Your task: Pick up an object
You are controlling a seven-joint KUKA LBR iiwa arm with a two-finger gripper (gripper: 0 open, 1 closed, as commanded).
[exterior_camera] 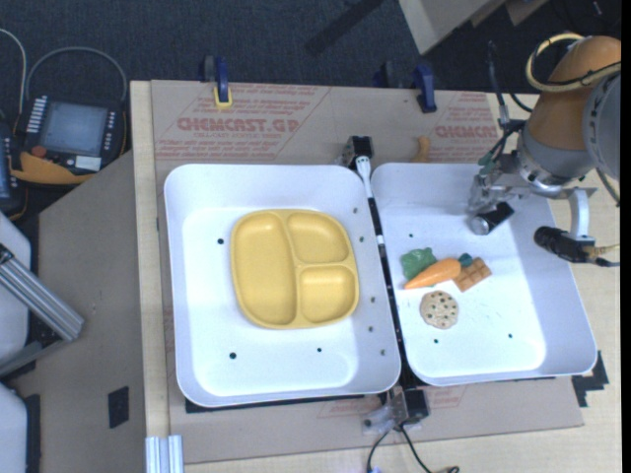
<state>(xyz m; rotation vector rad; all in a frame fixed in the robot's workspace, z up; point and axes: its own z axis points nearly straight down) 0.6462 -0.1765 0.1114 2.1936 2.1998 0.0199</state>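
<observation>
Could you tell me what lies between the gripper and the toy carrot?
Only bare white floor of the right bin separates the gripper from the toy carrot, seen in the camera view.

A brown board surface [296, 116] printed with red lettering lies over dark blue-grey carpet [197, 18]. Two blue clamps [221, 77] grip its far edge. A handheld screen pendant [69, 131] rests on the floor at left.

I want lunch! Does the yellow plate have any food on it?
No. The plate lies in the left bin with all three sections bare.
</observation>
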